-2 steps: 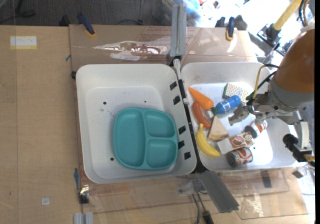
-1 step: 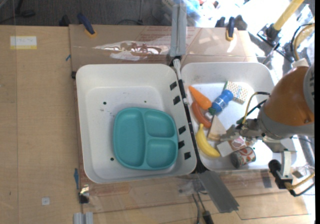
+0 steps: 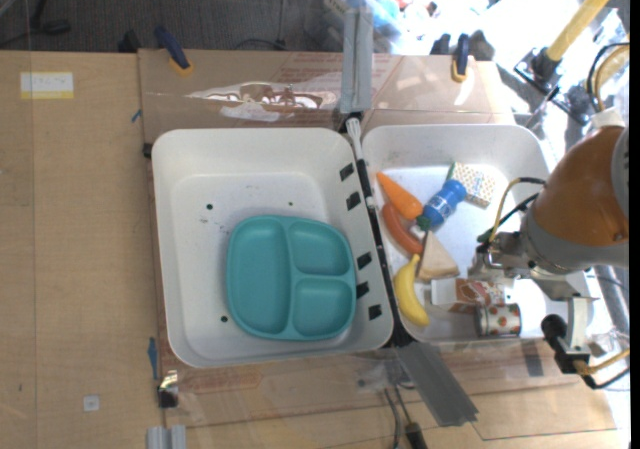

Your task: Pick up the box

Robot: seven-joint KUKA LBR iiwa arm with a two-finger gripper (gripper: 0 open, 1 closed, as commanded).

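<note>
Surface (image 3: 70, 237): two white bins.
Box (image 3: 476, 184): I see it at 12 o'clock from pincer (image 3: 497, 272).
Pincer grip: I cannot tell.

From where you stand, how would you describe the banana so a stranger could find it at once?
Look in the right bin, the one the arm reaches into. Along its left wall, near the front, lies the banana, just below the carrot. It is the only yellow, curved thing there.
</note>
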